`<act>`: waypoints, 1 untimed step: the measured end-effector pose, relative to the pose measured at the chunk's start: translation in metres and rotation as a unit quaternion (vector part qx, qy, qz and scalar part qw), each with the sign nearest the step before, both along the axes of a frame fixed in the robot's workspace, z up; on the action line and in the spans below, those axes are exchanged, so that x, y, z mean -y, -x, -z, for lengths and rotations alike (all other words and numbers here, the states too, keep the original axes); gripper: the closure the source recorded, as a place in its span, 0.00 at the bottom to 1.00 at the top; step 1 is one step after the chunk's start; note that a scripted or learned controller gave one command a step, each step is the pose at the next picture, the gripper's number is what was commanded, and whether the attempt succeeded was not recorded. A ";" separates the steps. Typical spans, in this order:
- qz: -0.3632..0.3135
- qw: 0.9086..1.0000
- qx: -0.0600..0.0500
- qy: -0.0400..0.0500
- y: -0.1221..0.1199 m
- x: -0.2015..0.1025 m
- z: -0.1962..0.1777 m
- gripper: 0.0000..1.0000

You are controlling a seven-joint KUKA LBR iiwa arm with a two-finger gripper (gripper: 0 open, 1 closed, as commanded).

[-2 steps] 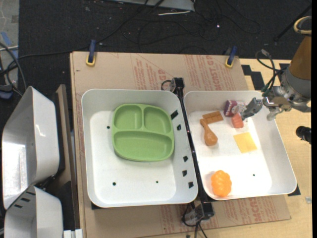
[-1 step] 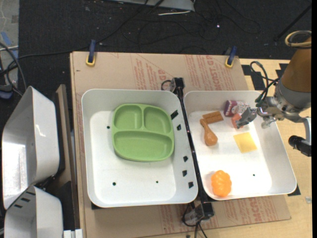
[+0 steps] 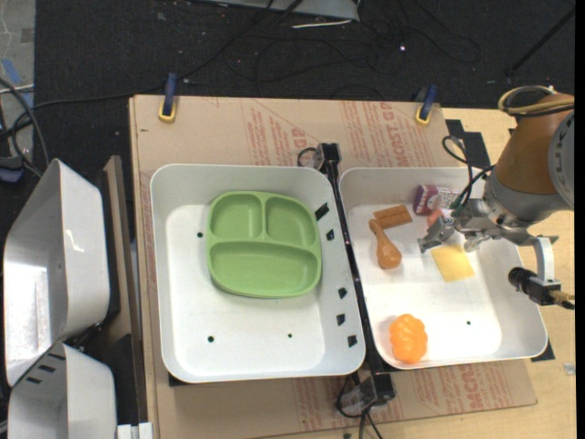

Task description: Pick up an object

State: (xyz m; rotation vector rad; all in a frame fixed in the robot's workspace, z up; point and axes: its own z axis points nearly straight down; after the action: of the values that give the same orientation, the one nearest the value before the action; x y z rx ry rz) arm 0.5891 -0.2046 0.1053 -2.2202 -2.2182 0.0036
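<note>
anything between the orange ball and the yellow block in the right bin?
No. In the camera view the stretch from the orange ball up to the yellow block is bare white bin floor.

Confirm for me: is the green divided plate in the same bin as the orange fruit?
No. The green divided plate lies in the left bin, while the orange fruit sits in the right bin.

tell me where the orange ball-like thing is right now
In the camera view, the orange object lies near the front edge of the right bin, apart from the yellow block above it.
</note>
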 end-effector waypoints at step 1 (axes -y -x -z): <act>0.000 1.000 0.003 0.001 -0.002 0.000 -0.014 1.00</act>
State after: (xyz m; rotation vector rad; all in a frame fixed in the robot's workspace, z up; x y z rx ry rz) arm 0.5906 -0.2050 0.1197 -2.2243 -2.2226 -0.0014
